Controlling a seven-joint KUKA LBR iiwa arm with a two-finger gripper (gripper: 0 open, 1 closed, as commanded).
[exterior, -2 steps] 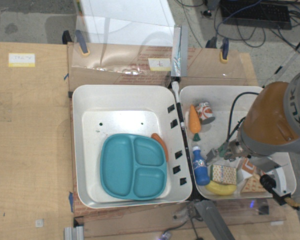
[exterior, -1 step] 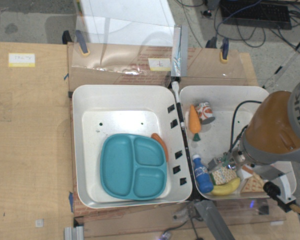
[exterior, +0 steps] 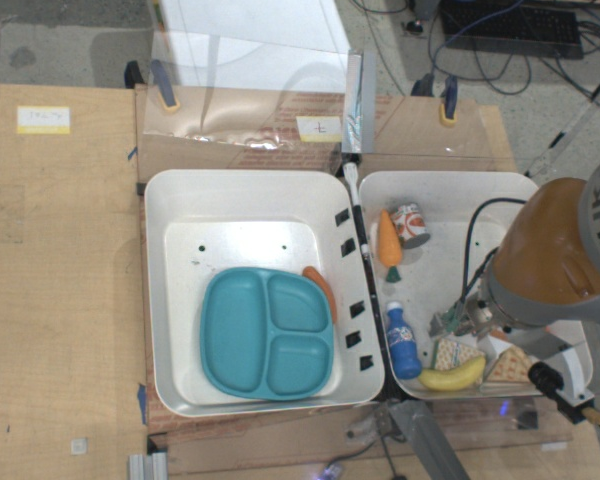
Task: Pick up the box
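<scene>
The arm is hovering its gripper (exterior: 458,320) right above the box (exterior: 454,352), just beside the banana (exterior: 454,375); grip unclear. It should be descending straight, avoiding that banana.

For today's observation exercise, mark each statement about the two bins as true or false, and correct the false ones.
1. A teal divided plate lies in the left bin. True.
2. The banana lies in the left bin. False: it is in the right bin.
3. The blue bottle lies beside the banana. True.
4. The carrot rests on the plate. False: it lies in the right bin, near the divider.
</scene>
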